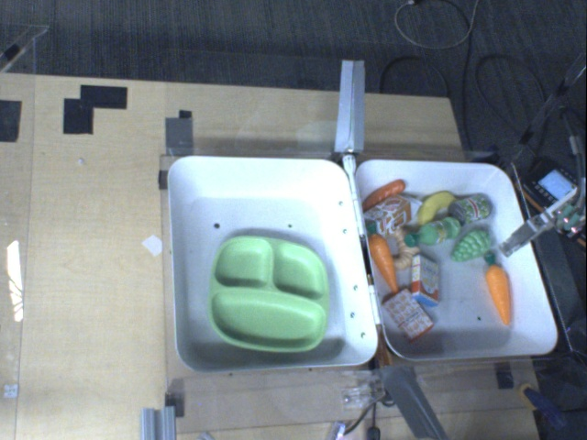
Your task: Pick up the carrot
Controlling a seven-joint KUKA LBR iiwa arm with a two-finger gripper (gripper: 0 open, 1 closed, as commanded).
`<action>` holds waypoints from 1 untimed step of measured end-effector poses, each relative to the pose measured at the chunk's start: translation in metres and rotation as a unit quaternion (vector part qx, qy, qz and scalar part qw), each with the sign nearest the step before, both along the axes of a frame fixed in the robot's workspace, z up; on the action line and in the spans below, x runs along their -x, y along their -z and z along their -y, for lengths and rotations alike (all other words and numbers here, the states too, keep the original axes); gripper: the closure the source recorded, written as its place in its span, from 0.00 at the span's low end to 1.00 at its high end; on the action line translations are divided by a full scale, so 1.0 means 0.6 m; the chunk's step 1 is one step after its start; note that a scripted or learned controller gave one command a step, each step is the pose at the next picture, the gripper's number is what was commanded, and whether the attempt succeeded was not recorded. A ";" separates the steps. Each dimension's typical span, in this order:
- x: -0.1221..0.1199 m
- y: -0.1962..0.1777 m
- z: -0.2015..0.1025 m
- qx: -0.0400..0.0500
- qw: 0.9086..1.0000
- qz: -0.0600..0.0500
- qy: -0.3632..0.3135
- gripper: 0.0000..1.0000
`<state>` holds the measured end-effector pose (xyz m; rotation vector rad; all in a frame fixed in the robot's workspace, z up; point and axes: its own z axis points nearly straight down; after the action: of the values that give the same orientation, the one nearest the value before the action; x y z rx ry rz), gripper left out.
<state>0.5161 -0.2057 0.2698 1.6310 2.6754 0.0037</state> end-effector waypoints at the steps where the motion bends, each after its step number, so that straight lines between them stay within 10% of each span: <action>1: -0.064 0.291 -0.001 0.000 1.000 0.000 0.011 0.00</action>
<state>0.5544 -0.2049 0.0950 1.6602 2.6583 0.0041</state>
